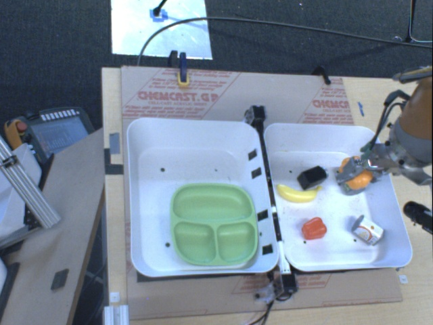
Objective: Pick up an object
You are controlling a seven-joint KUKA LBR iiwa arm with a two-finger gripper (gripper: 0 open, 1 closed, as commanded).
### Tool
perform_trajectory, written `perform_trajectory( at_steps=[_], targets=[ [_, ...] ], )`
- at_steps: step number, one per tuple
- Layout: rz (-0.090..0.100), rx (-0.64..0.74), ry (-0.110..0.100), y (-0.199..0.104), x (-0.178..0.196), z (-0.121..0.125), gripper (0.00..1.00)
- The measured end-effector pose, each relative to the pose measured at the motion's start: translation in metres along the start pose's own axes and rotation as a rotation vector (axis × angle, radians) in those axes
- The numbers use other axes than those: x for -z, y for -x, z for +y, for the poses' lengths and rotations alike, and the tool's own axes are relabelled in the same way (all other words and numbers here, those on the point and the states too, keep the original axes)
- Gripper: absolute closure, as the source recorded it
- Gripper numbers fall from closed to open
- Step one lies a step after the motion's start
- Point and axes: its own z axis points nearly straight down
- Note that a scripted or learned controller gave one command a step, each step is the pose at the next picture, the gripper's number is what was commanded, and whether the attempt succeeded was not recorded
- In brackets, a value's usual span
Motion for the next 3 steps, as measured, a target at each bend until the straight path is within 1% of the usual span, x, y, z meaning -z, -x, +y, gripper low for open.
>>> perform_trajectory(
  at_steps=[1, 2, 3],
  targets=[
    [0.001, 0.0, -0.003, 0.0, 0.025, 0.001, 1.0],
    [0.004, 0.005, -0.007, -0.06, 0.018, 0.01, 1.0],
    [0.004, 0.005, -0.005, -0.113, 0.027, 0.008, 1.0]
  ],
)
